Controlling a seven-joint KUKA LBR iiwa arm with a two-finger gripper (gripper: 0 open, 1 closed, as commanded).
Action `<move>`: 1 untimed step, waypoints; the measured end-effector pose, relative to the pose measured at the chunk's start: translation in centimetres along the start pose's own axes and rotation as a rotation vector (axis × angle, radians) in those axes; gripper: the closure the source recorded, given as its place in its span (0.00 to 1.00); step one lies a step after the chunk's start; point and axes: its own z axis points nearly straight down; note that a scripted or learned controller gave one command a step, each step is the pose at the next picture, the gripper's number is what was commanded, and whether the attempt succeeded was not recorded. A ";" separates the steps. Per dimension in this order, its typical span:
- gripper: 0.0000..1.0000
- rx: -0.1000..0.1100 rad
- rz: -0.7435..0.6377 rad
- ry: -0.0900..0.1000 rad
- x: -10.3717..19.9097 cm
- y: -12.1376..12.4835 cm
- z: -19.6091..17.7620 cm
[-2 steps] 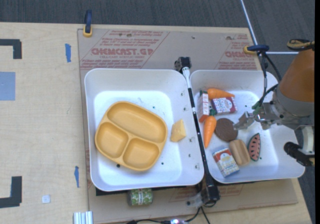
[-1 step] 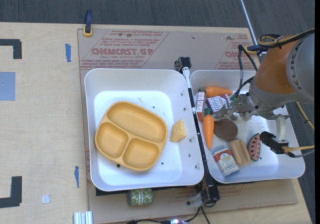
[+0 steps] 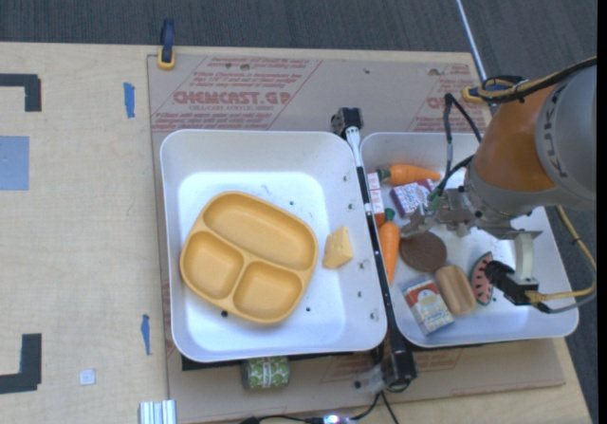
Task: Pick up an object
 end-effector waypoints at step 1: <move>0.00 -0.002 0.002 -0.001 0.4 -1.6 -0.1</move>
